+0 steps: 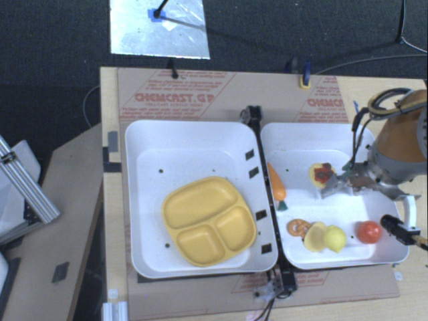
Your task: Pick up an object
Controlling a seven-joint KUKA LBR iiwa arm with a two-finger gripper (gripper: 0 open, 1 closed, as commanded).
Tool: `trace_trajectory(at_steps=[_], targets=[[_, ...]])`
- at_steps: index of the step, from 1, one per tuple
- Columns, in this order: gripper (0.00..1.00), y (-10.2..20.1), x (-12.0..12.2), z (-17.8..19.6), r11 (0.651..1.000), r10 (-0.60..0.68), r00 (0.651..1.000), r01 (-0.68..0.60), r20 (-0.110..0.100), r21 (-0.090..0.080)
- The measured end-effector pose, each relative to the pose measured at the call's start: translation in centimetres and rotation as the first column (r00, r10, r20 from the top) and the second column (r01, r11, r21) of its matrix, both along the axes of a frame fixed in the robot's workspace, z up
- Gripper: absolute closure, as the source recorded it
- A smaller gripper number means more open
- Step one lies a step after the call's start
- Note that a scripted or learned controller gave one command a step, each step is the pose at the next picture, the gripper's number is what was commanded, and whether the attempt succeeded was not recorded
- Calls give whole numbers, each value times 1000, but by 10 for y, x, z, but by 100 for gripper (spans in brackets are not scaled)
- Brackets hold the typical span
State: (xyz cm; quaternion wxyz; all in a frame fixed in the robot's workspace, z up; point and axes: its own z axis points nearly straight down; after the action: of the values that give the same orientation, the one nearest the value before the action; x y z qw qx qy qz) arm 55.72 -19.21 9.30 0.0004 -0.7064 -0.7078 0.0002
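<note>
1. Overhead, I counted two white bins side by side: the left bin (144,179) and the right bin (294,146).
2. One yellow three-compartment tray (208,219) lay in the left bin.
3. I counted five small items in the right bin: one carrot (277,182) against the dividing wall, one yellow-and-red toy (322,174), one pretzel (298,228), one yellow lemon-like piece (328,237) just beside the pretzel, and one tomato (368,231).
4. One gripper (332,188) hung low over the right bin, just beside the yellow-and-red toy.
5. I could not tell how wide it stood, nor whether it gripped anything.
</note>
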Motion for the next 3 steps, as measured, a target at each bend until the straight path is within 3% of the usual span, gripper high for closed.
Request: trace_trajectory(at_steps=[1,3], targets=[[100,0,0,10,1000,0,1000,0,-2,1],[100,6,1,115,1000,3,1000,-3,4,-1]])
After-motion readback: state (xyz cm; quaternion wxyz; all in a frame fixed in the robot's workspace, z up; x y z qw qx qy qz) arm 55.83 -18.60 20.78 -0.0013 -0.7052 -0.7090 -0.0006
